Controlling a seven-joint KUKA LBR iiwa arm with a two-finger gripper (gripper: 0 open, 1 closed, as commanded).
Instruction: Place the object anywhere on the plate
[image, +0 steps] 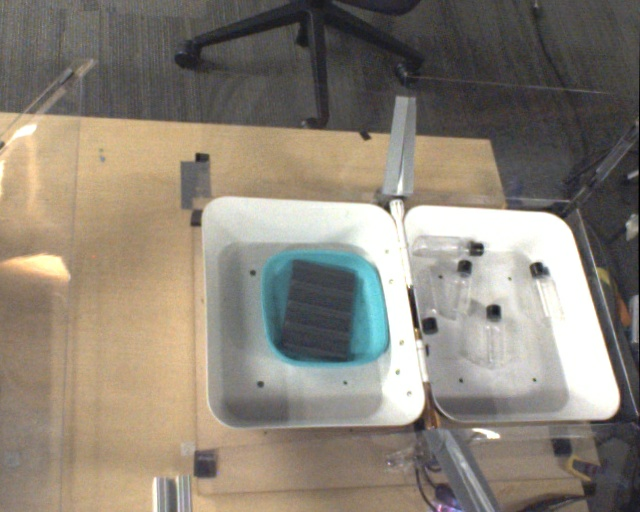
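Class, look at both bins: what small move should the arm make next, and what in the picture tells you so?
Probably reach into the right bin toward one of the clear vials. Several black-capped vials lie loose there, while the turquoise plate in the left bin carries a dark ribbed block but no vial.

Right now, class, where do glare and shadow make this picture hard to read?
In the camera view, glare washes out the bench's left edge; the clear vials almost vanish against the bright right bin; soft shadow greys the left bin floor around the teal plate.
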